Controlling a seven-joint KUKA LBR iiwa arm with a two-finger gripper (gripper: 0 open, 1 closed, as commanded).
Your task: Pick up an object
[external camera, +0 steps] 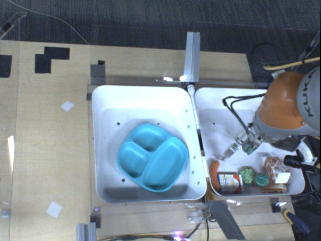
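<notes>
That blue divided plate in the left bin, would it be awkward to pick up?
Probably. The blue divided plate looks like rigid moulded plastic, so it should keep its shape. Its wide, shallow form likely leaves only the rim to pinch. Its glossy surface may be slippery.

Arm reaching in from the right, wrist bent down and leftward.

The grey arm enters at the right edge of the camera view, its broad orange band sitting just above the wrist and facing the camera. Below the band the grey wrist housing narrows and angles down toward the lower left. Black cables loop out from the wrist on its left side and curve back toward the band. The tool points diagonally to the lower left, its slim pale fingers slanted low, at a shallow tilt rather than straight down. Nothing shows between the fingers; whether they are spread or closed cannot be made out.
</notes>
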